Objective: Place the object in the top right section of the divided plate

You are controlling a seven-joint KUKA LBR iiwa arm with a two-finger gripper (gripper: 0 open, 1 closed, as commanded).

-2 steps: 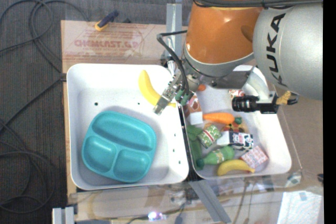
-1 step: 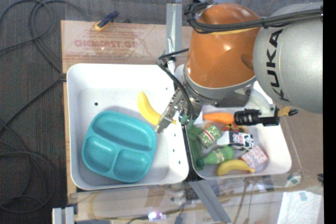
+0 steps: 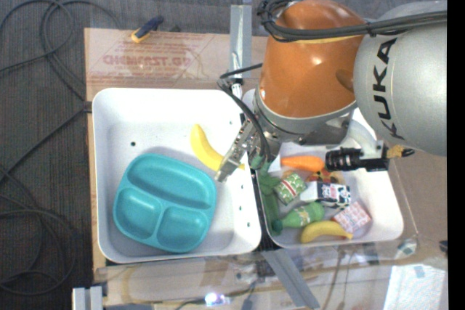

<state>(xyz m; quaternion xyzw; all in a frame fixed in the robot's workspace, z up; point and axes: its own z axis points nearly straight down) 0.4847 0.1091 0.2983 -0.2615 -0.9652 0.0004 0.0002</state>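
the end effector (image 3: 234,156) hovers with its tip touching the yellow plastic banana (image 3: 205,148); whether it grips, i cannot tell. the teal divided plastic plate (image 3: 166,201) lies just beyond, lower left. next, probably: carry it over.

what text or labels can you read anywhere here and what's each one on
"KUKA", black letters running down the grey arm, partly cut off.
Faded red print on the cardboard sheet behind the left bin: too washed out to read.
Labels on the green can and the small cartons in the right bin: too small to read.
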